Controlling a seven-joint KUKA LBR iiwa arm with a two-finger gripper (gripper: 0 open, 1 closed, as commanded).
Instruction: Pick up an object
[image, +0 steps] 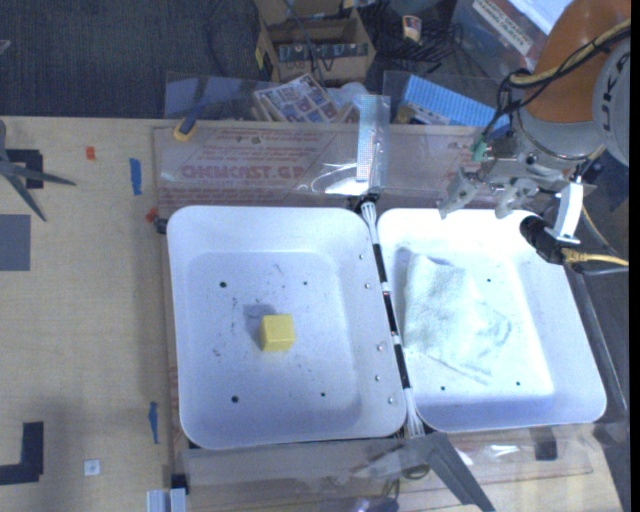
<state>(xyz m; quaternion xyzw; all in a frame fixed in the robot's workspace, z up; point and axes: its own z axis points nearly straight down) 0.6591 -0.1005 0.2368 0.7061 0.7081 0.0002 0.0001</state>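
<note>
1. The task looks barely begun; the yellow block (278, 332) lies in the left bin (200, 240), untouched, and nothing is lifted.
2. The gripper (480, 195) hangs well apart from the yellow block, up and to its right, over the far rim of the right bin (570, 400); whether it is released or clenched I cannot tell, since the metal parts blur together; nothing can be made out in it.
3. Left to do, as I judge: cross over to the yellow block, descend, close on it, raise it.
4. The yellow block is the 1 loose thing in the 2 bins; small, cube-like, plain yellow, resting flat near the middle of its bin floor, with faint dark specks and scuffs around it.
5. To the right of the yellow block, past the seam, the right bin floor shows grey smears.
</note>
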